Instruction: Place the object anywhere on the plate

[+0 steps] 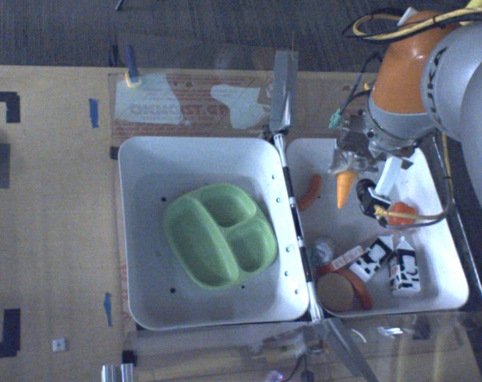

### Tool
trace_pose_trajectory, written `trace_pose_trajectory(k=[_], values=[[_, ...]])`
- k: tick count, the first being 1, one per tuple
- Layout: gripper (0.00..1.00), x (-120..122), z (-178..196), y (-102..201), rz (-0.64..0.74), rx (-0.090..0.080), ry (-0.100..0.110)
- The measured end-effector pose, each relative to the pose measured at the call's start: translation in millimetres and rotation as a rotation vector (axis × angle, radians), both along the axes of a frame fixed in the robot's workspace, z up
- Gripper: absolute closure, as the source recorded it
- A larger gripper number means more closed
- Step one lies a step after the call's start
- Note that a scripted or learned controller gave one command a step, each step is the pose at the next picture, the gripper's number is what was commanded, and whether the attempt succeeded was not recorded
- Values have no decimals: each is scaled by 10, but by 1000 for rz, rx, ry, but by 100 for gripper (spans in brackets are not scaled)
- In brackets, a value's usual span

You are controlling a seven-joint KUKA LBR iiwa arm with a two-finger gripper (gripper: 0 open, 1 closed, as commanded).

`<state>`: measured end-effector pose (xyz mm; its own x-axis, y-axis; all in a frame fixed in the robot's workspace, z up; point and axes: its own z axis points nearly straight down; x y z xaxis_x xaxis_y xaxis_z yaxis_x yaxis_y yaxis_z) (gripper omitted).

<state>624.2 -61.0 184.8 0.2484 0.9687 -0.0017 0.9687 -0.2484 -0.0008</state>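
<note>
Gripper (346, 165) low over right bin (448, 289), fingers closed on the top of an orange carrot (345, 188) hanging point-down. Green divided plate (219, 234) in left bin (137, 173), well apart. A red sausage (309, 191) lies just left of the carrot.

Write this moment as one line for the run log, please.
hand: over right bin, orange carrot-shaped toy hanging below it | green plate: in left bin, nothing on it

A robotics lab: taped plywood desk (58, 213), two shallow white plastic bins (137, 165), loose yellow cables (384, 21), grey carpet floor (225, 14).
</note>
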Motion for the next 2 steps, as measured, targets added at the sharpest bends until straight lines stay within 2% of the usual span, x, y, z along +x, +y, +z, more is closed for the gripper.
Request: trace_pose_trajectory(k=[1, 2], values=[[100, -136, 5, 963, 304, 2, 0], [0, -136, 2, 959, 304, 2, 0]])
